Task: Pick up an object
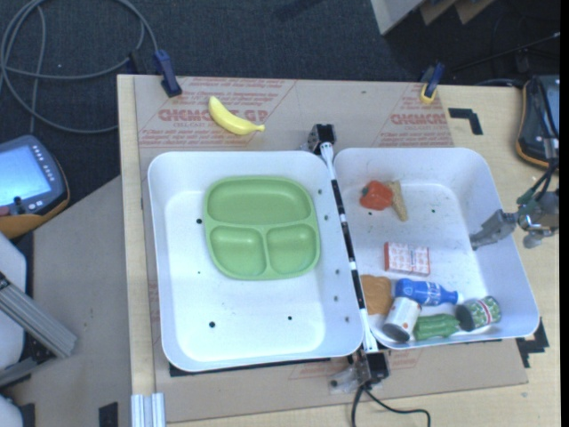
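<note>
The gripper point(494, 229) sits at the right bin point(462, 163) rim; its closure state cannot be determined. Approach the nearby red-and-white packet point(407, 258) vertically, centred.

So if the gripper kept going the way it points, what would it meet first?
Probably the bare floor of the right bin; the gripper points left and down. Farther along lies the red-and-white card, though depth is unclear.

I work in what looks like a robotics lab: a cardboard-topped bench point(267, 105) held by clamps point(165, 71), two white bins point(178, 327), loose cables point(62, 69) on dark carpet, a teach pendant point(27, 181)
</note>
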`<state>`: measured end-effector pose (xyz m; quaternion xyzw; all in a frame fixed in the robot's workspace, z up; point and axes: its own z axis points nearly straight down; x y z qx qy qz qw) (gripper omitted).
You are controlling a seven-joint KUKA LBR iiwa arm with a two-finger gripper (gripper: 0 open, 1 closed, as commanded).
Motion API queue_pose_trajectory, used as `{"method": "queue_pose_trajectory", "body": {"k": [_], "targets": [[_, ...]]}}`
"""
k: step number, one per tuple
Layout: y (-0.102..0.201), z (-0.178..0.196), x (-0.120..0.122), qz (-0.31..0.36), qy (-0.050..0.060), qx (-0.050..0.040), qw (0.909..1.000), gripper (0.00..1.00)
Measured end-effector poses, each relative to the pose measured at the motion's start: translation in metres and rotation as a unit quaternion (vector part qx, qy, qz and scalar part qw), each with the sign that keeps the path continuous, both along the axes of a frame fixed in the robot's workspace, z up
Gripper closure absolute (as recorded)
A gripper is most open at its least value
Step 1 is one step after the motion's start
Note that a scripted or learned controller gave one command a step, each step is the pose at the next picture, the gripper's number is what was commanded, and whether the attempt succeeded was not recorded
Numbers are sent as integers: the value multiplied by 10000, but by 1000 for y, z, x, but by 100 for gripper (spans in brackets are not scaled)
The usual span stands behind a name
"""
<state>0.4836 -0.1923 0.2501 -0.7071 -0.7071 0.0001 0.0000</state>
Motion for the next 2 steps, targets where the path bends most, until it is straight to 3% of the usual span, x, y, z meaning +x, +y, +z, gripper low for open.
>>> {"method": "queue_pose_trajectory", "body": {"k": [1,2], "targets": [[63,-97,24,3,5,5,10000,0],[100,-155,34,-3,-20,-5,10000,0]]}}
